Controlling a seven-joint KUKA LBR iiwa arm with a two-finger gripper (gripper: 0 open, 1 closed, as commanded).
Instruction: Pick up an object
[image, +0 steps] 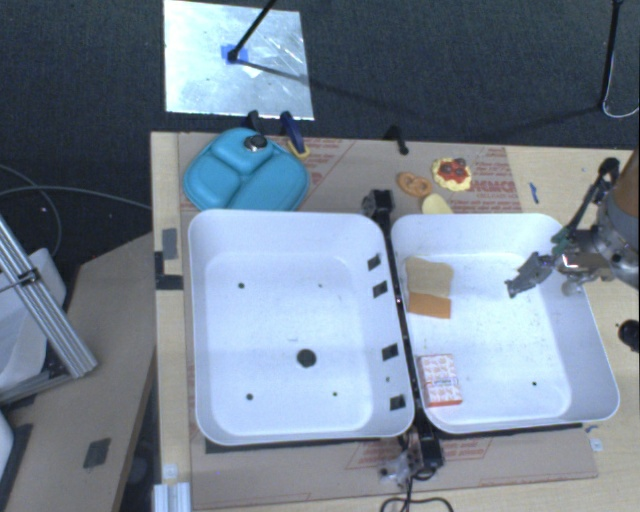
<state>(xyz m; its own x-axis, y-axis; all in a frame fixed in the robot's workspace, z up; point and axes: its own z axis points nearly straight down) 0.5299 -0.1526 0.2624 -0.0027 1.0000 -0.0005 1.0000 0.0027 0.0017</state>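
The gripper (527, 272) hangs over the right bin (585, 385), fingers seemingly pressed together on nothing, though it is too small to be sure. A tan block (430, 288) and a red-and-white packet (439, 380) lie well apart from it by the left wall. A blue tray (246, 174) sits behind the left bin (205, 300).

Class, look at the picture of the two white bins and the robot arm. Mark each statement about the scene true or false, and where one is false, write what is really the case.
1. A tan and orange block lies in the right bin. True.
2. The small red-and-white packet lies in the left bin. False: it lies in the right bin, near its front left corner.
3. The gripper holds the packet. False: it hangs over the right bin, apart from the packet.
4. A blue dish sits behind the left bin. True.
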